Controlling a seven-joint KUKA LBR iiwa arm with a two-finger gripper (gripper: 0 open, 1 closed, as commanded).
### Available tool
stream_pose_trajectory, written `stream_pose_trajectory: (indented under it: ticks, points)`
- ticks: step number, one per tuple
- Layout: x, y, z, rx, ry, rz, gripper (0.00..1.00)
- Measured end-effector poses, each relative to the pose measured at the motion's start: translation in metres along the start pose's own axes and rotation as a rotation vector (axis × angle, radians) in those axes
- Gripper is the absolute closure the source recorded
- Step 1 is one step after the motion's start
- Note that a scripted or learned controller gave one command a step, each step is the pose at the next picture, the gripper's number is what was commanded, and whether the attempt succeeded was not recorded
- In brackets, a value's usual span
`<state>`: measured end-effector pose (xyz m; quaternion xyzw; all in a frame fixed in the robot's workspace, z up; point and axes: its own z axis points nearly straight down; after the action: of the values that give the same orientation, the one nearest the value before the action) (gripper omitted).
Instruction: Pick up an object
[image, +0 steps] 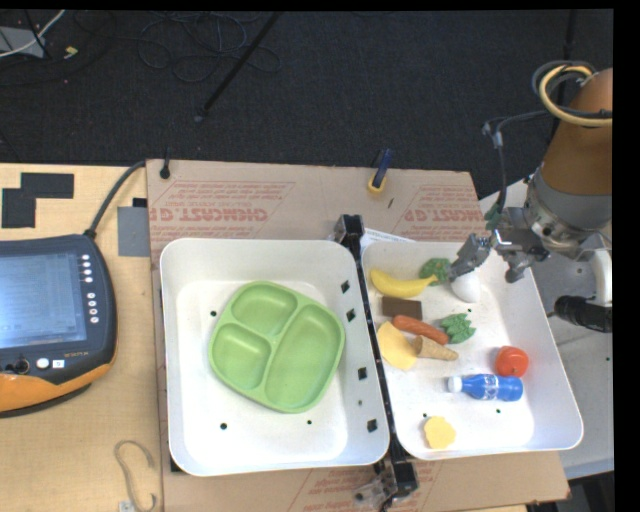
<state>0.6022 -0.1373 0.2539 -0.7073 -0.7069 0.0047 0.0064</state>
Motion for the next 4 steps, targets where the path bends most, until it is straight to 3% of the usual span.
stream_pose_trajectory:
  ticks: [1, 2, 4]
  points:
    - [0.000, 0.002, -0.008, -0.012, -0.002, -0.002, 0.00]
    - [-0.001, 0.009, 0.039, -0.009, -0.002, -0.002, 0.00]
    - [-0.004, 0.000, 0.140, -0.008, -0.001, -0.001, 0.00]
